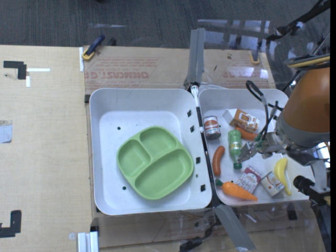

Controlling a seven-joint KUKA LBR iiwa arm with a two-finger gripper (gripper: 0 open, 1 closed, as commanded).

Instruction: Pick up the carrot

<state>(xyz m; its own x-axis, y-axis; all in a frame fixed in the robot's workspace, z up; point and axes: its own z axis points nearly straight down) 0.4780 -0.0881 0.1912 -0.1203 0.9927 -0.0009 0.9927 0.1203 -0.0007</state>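
The carrot (239, 191) is orange with a small green tip. It lies flat near the front edge of the right bin (278, 94), pointing right. My gripper (253, 149) hangs over the middle of that bin, just right of a green bottle (234, 146). It is beyond the carrot and a little to its right, apart from it. The grey arm with its orange band (314, 105) comes in from the right and hides the bin's right side.
In the right bin there are also a small can (211, 127), a red sausage (218, 160), an orange box (245, 119), a banana (282, 174) and two small packets (249, 181) next to the carrot. The left bin (105, 140) holds a green divided plate (155, 163).
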